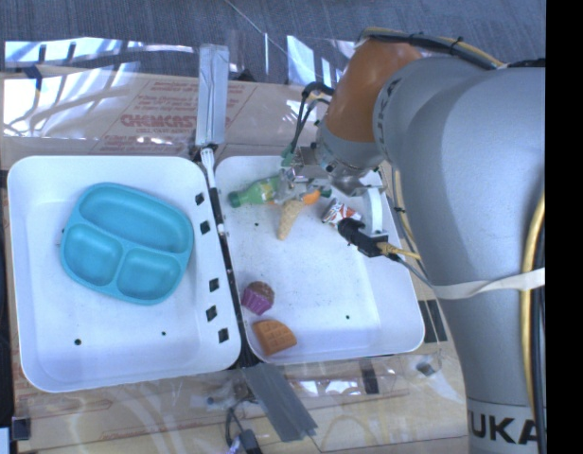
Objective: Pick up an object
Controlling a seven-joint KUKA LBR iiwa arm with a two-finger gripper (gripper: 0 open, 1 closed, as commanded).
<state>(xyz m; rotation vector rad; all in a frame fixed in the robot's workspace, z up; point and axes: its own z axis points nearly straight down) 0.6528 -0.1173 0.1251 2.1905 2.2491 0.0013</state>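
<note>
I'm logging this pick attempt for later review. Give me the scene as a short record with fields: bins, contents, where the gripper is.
left bin: blue divided plate
right bin: green bottle, ice cream cone, purple cupcake, orange bread piece, small red-and-white item
gripper: over the far end of the right bin, by the green bottle and cone
grasp: cannot tell
arm: reaches in from the right

A blue divided plate (127, 243) is seen in the left bin (45, 348); the hand (306, 180) is lowered among toys in the right bin (367, 329).
</note>
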